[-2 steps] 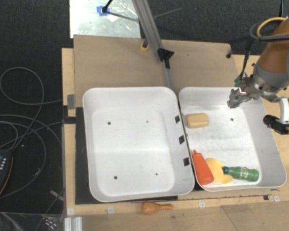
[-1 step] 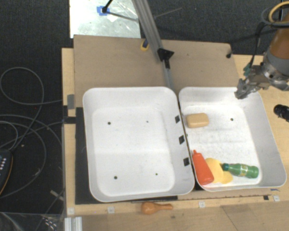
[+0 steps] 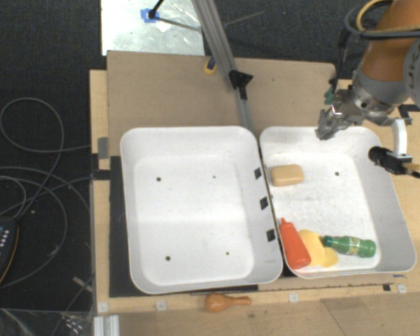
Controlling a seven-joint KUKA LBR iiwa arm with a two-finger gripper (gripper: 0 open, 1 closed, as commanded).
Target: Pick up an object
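The right bin (image 3: 378,208) holds a tan block (image 3: 286,175) near its left wall. A red bottle (image 3: 293,243), a yellow piece (image 3: 318,248) and a green bottle (image 3: 350,245) lie together along its front edge. My gripper (image 3: 327,126) hangs over the bin's back rim, well behind and to the right of the tan block. Nothing shows between its fingers.
The left bin (image 3: 136,208) stands beside the right one, with black clips along the shared wall. A tan pear-shaped object (image 3: 225,301) lies on the bench in front of the bins. A slanted metal pole (image 3: 220,44) rises behind the bins. Cables lie on the floor at left.
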